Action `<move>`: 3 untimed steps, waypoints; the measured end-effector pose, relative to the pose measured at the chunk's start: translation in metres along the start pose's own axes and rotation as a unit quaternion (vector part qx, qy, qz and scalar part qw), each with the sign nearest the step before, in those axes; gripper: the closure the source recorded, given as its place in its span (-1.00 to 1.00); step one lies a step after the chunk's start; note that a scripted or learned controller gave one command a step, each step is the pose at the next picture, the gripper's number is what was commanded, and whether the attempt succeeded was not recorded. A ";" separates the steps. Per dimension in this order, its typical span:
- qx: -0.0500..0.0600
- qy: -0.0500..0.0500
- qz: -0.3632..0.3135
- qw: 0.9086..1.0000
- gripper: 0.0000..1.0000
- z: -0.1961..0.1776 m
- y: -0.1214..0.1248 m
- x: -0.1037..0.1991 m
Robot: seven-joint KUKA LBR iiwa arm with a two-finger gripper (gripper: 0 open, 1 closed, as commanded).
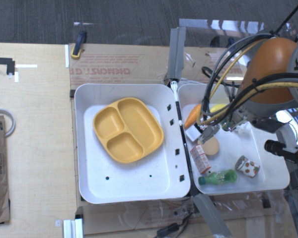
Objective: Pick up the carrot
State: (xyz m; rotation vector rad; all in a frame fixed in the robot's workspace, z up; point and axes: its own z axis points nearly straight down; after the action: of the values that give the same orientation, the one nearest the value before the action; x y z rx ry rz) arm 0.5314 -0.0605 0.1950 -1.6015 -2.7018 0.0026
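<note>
Step in hand: the approach to the carrot point(192, 116) is judged to be under way; no lift is seen, and the carrot is not seen between any fingers.

Carrot: an orange root is seen lying aslant in the right bin point(273, 177), at its upper left, close against the wall shared with the left bin point(84, 148); its lower end is partly covered by the arm's wrist parts.

Hand: the hand point(206, 133) is placed low in the right bin, just below and beside the carrot's lower end; whether it is spread or pressed together cannot be told, since cables and wrist parts crowd that spot; contact with the carrot cannot be confirmed either.

Arm: the orange band point(268, 68) is seen above the right bin, with black and yellow cables looped down toward the hand.

Neighbours: a round tan piece point(210, 147) lies just under the hand; a small red-labelled packet point(199, 158) is just below that; a green bottle point(218, 177) and a small patterned can point(248, 166) lie farther down, apart from the carrot.

Left bin: a yellow divided plate point(127, 129) is held there, well apart from the work.

Next move: the hand would need to be centred across the carrot's narrow width and closed on it alone; the bin wall and the tan piece leave little room, so a miss or a wrong pick is judged possible.
</note>
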 end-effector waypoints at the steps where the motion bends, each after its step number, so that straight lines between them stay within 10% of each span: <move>1: 0.000 -0.001 0.106 0.994 -1.00 -0.036 0.003 -0.014; 2: 0.000 -0.001 0.033 0.999 -1.00 -0.032 -0.016 -0.050; 3: 0.000 0.000 -0.056 0.998 -1.00 0.004 0.055 0.008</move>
State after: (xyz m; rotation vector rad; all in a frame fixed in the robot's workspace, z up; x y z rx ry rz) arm 0.5756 -0.0276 0.1911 -1.4476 -2.7885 0.0024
